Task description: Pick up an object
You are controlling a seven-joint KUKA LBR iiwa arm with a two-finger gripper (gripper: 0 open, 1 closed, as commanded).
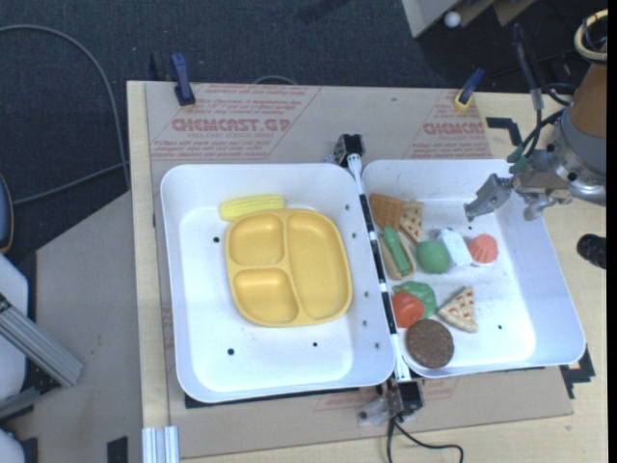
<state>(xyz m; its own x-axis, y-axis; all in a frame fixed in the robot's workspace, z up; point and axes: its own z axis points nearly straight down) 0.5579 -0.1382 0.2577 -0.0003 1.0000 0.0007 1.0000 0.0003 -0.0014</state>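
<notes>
My gripper (506, 206) hangs over the far right part of the right bin (540, 340), open, with nothing between its fingers. Just below and left of it lie a red-and-white piece (480, 249) and a green round fruit (433, 257). Further left in that bin are a toast slice (386, 208), a cracker (412, 223) and a green-and-orange stick (395, 251). Toward the front lie a red pepper with green leaves (412, 303), a pizza wedge (460, 309) and a brown round patty (429, 343).
The left bin (188, 287) holds a yellow divided plate (287, 263) with a corn cob (253, 205) at its far edge. A black clamp (349, 148) sits where the bins meet. Blue clips (179, 75) grip the board's far edge.
</notes>
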